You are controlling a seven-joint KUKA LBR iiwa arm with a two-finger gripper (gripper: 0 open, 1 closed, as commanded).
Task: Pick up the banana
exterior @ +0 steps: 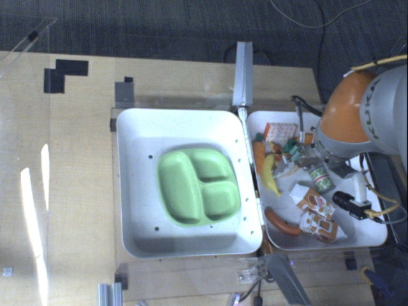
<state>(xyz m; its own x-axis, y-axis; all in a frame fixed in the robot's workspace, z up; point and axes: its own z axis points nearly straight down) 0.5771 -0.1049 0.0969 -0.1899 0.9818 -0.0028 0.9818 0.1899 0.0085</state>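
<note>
On my left, a green three-compartment plastic tray [199,185] sits in the left white bin [137,234]. The yellow curved banana [269,173] lies at the right white bin's [376,238] left side beside an orange carrot [258,153]. The hand [299,159] hovers over clutter; I cannot tell its opening.

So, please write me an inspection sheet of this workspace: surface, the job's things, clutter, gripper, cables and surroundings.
Surface: light wooden bench bearing two shallow white bins; left bin holds a green three-compartment plastic tray.
Job's things: yellow banana lies in the right bin, near its left wall, not held.
Clutter: orange carrot, red sausage, orange-white carton, printed snack packet, small green-labelled can.
Gripper: the gripper is low over the right bin; finger state unclear.
Cables: dark cable loops on the floor.
Surroundings: dark carpet.
</note>
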